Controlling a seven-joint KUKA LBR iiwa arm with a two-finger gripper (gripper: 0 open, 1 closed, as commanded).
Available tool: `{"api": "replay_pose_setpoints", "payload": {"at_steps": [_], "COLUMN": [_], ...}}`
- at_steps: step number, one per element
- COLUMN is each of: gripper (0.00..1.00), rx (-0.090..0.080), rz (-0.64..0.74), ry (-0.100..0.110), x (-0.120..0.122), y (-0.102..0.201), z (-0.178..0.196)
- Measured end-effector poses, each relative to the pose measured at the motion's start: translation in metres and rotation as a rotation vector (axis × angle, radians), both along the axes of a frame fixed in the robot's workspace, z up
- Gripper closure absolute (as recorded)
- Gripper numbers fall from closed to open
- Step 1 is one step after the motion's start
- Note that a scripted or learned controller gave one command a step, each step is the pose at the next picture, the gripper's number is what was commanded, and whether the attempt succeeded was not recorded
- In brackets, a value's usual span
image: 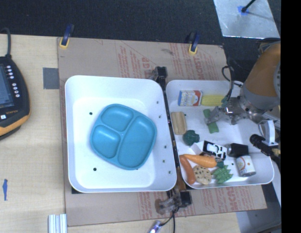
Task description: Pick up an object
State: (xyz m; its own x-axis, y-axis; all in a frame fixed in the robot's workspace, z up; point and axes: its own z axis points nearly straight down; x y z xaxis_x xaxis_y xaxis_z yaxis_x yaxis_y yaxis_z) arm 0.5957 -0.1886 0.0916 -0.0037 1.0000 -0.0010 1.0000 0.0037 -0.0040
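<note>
End effector (216, 116), grip state unclear, beside green block (210, 121), boxes, carrot (199, 160) crowding right bin (267, 176)

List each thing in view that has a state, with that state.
Blue plate: upright, nothing on it, in left bin.
Carton: lying flat, right bin.
Can: on its side.
Carrot: lying across other toys.
Gripper: low in right bin, over a green piece.

Robotics lab | teach pendant (7, 98) on bench | clamped cardboard sheet (116, 57) | twin white bins (73, 130)
</note>
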Motion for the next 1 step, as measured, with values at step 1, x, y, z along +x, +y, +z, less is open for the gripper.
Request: {"api": "replay_pose_setpoints", "payload": {"at_steps": [1], "gripper": [0.0], "rx": [0.0], "rz": [0.002], "ry": [-0.002], "x": [0.0254], "y": [0.0379], "z": [0.0003]}}
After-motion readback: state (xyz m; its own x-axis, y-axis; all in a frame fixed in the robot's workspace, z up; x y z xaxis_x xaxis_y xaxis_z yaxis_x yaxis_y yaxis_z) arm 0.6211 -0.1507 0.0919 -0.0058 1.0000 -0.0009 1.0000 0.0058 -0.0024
